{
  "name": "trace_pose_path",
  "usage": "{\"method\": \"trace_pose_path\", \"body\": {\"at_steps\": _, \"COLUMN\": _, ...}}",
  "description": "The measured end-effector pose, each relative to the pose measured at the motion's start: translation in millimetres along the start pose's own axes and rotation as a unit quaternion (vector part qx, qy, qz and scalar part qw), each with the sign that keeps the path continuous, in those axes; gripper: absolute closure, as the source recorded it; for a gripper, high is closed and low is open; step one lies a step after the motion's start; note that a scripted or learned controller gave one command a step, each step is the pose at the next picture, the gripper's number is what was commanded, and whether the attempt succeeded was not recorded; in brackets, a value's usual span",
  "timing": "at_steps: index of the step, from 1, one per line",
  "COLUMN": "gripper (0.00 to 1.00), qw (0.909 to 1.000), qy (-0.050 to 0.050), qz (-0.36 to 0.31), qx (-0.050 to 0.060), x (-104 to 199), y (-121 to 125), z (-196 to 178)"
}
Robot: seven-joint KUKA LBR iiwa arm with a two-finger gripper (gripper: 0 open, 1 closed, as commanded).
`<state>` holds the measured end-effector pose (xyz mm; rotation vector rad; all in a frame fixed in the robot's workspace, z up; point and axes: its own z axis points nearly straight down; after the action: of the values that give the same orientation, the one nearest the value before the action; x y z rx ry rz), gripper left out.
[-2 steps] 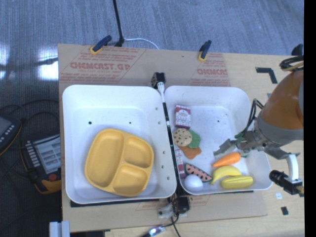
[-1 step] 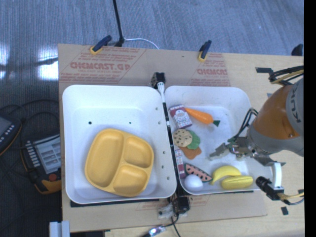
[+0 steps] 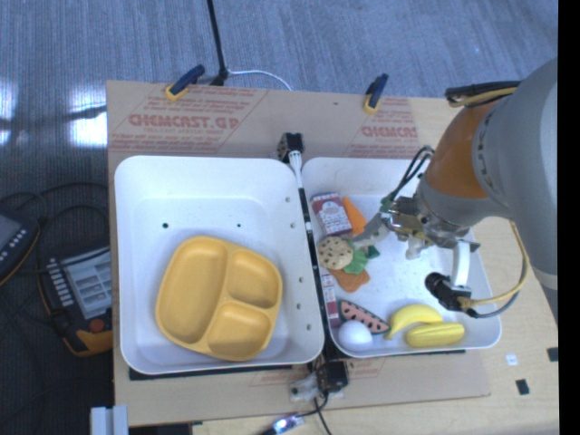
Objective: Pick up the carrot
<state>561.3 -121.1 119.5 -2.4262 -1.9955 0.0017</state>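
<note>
The carrot [image 3: 352, 278], a short orange piece with green leaves [image 3: 363, 258] at its top, lies in the right bin [image 3: 485, 333] near the left wall, just below a cookie [image 3: 333, 252]. My gripper [image 3: 381, 226] hangs over the middle of that bin, up and to the right of the carrot, close to the leaves. The wrist and its cables hide the fingertips. Nothing shows as held.
A red and white carton [image 3: 330, 212] and another orange piece [image 3: 356, 215] lie left of the gripper. A watermelon slice [image 3: 364, 315], a white egg [image 3: 355, 335], a banana [image 3: 412, 316] and a yellow fruit [image 3: 436, 335] sit along the front. The left bin [image 3: 145, 198] holds a yellow divided plate [image 3: 220, 295].
</note>
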Motion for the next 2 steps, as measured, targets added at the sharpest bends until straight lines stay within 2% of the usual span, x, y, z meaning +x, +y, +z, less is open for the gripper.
{"method": "trace_pose_path", "body": {"at_steps": 1, "gripper": 0.00, "qw": 0.9918, "qy": -0.002, "qz": 0.128, "qx": -0.002, "x": 18.1, "y": 52.7, "z": 30.2}}
{"method": "trace_pose_path", "body": {"at_steps": 2, "gripper": 1.00, "qw": 0.9919, "qy": -0.004, "qz": 0.127, "qx": -0.005, "x": 18.2, "y": 54.0, "z": 18.9}}
